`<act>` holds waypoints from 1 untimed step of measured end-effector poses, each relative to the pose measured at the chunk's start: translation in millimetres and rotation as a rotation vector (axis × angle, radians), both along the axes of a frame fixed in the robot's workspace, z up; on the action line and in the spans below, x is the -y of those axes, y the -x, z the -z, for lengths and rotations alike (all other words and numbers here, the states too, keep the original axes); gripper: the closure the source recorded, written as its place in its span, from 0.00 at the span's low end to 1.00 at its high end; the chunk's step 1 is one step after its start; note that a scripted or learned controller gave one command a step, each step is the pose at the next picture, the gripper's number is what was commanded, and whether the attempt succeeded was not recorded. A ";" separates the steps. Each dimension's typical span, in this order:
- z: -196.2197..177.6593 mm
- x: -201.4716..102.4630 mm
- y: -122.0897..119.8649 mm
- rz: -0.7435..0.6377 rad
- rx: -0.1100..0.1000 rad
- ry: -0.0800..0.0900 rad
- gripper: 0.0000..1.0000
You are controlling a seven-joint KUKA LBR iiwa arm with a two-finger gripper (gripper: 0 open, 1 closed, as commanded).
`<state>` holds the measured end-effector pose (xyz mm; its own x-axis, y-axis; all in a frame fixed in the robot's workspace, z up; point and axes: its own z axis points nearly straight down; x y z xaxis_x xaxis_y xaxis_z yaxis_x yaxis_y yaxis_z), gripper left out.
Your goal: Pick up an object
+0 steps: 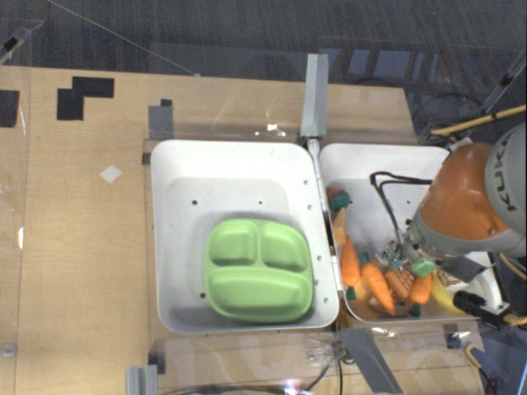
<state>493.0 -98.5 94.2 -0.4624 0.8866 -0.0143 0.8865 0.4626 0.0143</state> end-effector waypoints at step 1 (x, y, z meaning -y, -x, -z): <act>0.1 -0.6 -1.0 -0.001 0.003 0.000 0.00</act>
